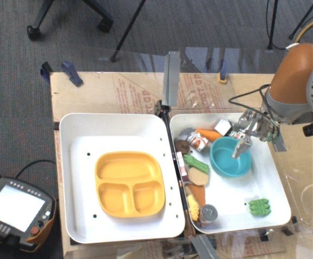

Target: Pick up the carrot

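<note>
The carrot (209, 134) is a short orange piece lying at the back of the right bin (272, 190), between a red-and-white can (198, 141) and a white cube (223, 127). It touches the back rim of a teal bowl (228, 163). My gripper (243, 142) hangs over the bowl's right part, about a hand's width to the right of the carrot and above it. Nothing shows held in it.
Along the right bin's left wall lie a brown piece (181, 145), a green vegetable (195, 163), bread (197, 177), an orange wedge (198, 193), corn (192, 208) and a grey can (208, 213). A green pea pod (259, 206) lies front right. The left bin (75, 144) holds a yellow divided tray (129, 184).
</note>
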{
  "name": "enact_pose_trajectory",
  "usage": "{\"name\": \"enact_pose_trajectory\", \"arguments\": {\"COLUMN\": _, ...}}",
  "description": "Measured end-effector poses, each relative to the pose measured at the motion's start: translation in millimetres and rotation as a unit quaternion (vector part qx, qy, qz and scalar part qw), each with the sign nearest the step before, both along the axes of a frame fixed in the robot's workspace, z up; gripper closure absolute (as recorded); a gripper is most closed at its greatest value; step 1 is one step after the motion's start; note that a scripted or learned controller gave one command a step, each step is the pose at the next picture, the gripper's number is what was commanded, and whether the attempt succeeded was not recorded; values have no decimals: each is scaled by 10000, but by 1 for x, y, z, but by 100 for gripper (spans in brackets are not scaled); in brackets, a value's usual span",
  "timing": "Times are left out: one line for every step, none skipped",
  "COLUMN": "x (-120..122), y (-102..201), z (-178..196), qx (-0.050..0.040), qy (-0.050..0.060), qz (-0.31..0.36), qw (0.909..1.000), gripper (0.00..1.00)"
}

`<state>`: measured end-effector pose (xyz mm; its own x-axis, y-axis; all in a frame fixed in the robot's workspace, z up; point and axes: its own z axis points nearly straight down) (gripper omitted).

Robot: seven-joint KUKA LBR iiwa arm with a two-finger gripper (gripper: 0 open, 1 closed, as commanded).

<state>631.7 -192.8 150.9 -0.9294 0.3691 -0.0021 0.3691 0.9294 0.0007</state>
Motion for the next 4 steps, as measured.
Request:
{"name": "enact_pose_trajectory", "arguments": {"x": 3, "y": 29, "z": -44, "qx": -40, "qy": -106, "qz": 417, "qw": 9991, "gripper": 0}}
{"name": "enact_pose_trajectory", "arguments": {"x": -34, "y": 88, "z": -63, "qx": 6, "qy": 6, "qz": -46, "qw": 10000, "gripper": 0}}
{"name": "enact_pose_trajectory", "arguments": {"x": -9, "y": 97, "z": -64, "qx": -2, "qy": 11, "qz": 713, "qw": 9975, "gripper": 0}}
{"name": "enact_pose_trajectory", "arguments": {"x": -7, "y": 96, "z": -53, "qx": -36, "qy": -5, "qz": 735, "qw": 9973, "gripper": 100}}
